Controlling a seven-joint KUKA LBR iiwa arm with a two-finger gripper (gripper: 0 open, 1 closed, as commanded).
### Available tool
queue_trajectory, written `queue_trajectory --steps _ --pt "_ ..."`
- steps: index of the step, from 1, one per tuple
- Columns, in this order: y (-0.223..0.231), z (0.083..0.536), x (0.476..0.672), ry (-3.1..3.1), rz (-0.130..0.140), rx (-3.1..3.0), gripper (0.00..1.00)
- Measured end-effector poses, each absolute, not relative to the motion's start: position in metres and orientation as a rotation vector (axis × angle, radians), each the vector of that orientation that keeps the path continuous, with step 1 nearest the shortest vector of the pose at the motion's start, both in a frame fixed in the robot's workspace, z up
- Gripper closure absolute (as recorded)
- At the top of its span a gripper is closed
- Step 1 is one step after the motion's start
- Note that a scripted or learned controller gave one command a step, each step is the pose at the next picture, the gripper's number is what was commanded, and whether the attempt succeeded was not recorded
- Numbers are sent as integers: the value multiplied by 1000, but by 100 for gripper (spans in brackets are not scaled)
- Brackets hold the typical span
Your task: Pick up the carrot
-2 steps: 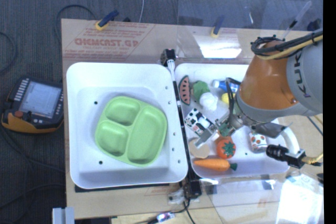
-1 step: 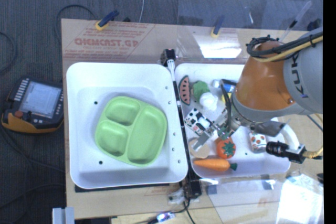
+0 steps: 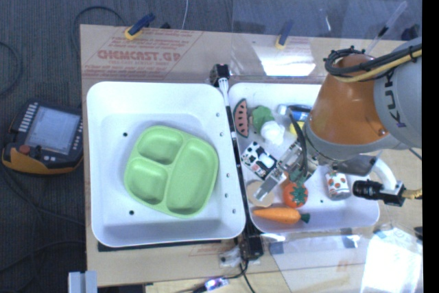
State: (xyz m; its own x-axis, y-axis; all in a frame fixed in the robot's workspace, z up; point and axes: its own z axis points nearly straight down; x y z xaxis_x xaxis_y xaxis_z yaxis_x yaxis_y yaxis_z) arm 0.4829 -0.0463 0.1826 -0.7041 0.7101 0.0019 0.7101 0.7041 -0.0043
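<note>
Carrot (image 3: 276, 215) at right bin's (image 3: 367, 216) front edge: light, stiff, likely slick toy; my pincer (image 3: 280, 173), open and holding nothing, should grip mid-body crosswise.

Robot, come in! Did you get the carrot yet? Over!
Hand low in right bin, nothing seen in it. Carrot not picked up, lying by the bin's front wall. Tomato sits right beside it.
</note>
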Motion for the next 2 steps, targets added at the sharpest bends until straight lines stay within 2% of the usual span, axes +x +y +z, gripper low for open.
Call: queue_trajectory --steps 1,2 --pt "-15 183 483 -2832 2 -1352 0" --pt "-40 183 483 -2973 4 -1006 0"
